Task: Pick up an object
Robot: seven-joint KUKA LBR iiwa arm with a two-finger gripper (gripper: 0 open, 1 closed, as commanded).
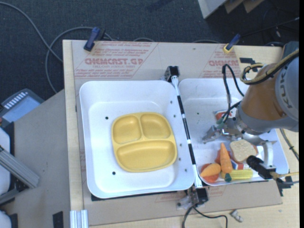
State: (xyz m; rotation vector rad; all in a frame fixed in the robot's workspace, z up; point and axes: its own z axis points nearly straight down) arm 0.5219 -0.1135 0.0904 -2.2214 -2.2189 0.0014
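— Over the right white bin (199, 91), my pincer (213, 134) hangs low; grip state, I cannot tell.
— Progress?
— Nothing lifted. Orange plastic carrot (225, 159) lies just beside it, pickup remaining.

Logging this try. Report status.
End effector low in right bin, grip state unclear. Carrot and bread lie close by. Yellow tray in left bin.

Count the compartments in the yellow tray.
3. The yellow tray in the left bin has two small compartments at its far side and one long one at its near side.
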